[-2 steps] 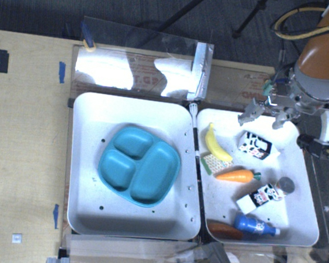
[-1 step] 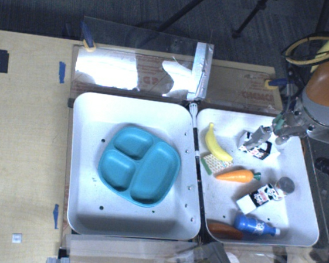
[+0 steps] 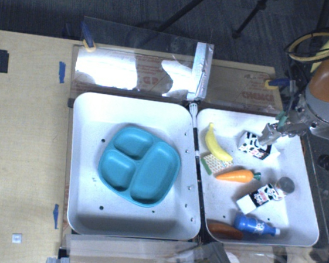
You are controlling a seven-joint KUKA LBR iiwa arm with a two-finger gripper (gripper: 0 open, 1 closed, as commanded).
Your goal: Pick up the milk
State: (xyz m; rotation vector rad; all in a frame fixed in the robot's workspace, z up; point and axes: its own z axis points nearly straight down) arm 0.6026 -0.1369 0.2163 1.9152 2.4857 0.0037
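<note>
Two milk cartons (image 3: 250, 143) (image 3: 261, 198), one banana (image 3: 215, 144), one carrot (image 3: 236, 175); gripper (image 3: 268, 134), grip unclear

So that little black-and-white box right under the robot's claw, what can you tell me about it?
It is a small milk carton with a white body and black cow-like patches, and it looks like toy plastic or card. It lies tipped on its side near the back of the right bin, right of the banana and above the carrot. The gripper is right at its upper right end; whether it grips the carton cannot be told.
</note>
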